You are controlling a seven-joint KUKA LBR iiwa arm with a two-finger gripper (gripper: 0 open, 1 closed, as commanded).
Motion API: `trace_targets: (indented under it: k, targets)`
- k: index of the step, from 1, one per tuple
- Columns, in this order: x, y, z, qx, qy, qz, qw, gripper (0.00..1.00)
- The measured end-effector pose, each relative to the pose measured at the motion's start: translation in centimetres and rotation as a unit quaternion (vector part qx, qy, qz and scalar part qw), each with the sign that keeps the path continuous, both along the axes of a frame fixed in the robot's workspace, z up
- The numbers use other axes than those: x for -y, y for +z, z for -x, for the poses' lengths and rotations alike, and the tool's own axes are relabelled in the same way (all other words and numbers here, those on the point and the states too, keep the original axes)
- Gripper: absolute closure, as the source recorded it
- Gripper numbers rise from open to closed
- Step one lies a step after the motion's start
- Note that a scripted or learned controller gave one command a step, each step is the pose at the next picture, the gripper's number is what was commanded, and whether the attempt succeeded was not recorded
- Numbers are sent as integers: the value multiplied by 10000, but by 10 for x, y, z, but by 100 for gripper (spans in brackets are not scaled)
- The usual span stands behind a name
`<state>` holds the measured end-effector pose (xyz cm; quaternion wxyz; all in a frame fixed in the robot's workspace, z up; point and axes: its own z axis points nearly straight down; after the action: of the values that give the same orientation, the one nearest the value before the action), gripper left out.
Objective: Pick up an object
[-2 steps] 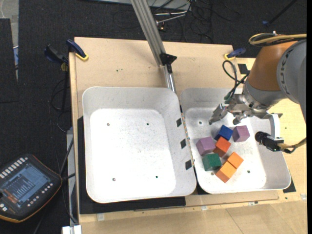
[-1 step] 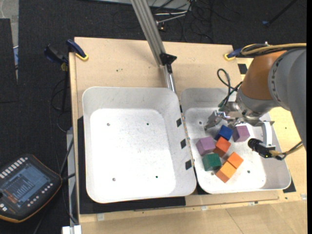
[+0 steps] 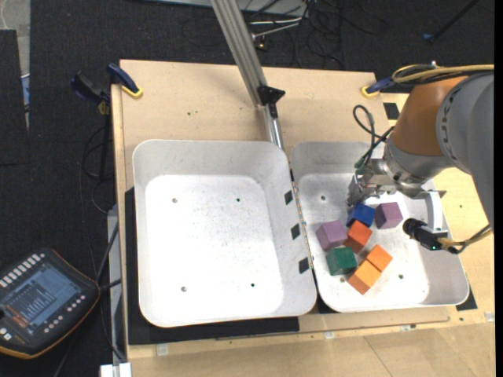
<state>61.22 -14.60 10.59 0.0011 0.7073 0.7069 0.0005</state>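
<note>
The right bin [image 3: 409, 293] holds a cluster of small blocks: a blue one [image 3: 362, 214], two purple ones [image 3: 388, 214] [image 3: 332, 233], a green one [image 3: 342, 261] and several orange ones [image 3: 359, 235] [image 3: 378, 258] [image 3: 363, 276]. My gripper [image 3: 363, 197] is down in this bin, directly over the blue block at the cluster's far edge. The wrist hides the fingertips, and I see no block lifted off the bin floor.
The left bin [image 3: 208, 234] lies beside the right one on the wooden bench. A slanted metal pole [image 3: 240, 42] comes down to the bins' shared far edge. Clamps sit at the bench's far corners [image 3: 126, 81] [image 3: 377, 87]. A teach pendant [image 3: 39, 301] lies at lower left.
</note>
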Motion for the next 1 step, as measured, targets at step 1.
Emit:
trace_targets:
  k: [1]
  targets:
    - [4,44,2,15,-3,3,10000,100]
